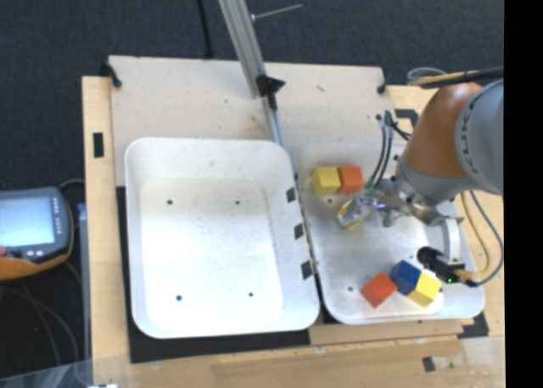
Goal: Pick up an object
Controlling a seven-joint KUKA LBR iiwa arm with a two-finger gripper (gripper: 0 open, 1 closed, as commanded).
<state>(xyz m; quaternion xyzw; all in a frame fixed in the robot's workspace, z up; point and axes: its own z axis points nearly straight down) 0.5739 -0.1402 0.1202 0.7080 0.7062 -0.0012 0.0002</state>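
Blocks: yellow block [325, 180] touches orange block [351, 178]; jaws [355, 212] blurred, spread or closed I cannot tell.

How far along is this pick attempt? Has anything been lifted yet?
Done: the arm has reached into the right bin, and the pincer sits low just below the yellow cube and orange cube.
In hand: nothing that I can confirm; its tips are too blurred to read.
Left: the grasp and lift. The red cube, blue cube and second yellow cube lie in the bin.
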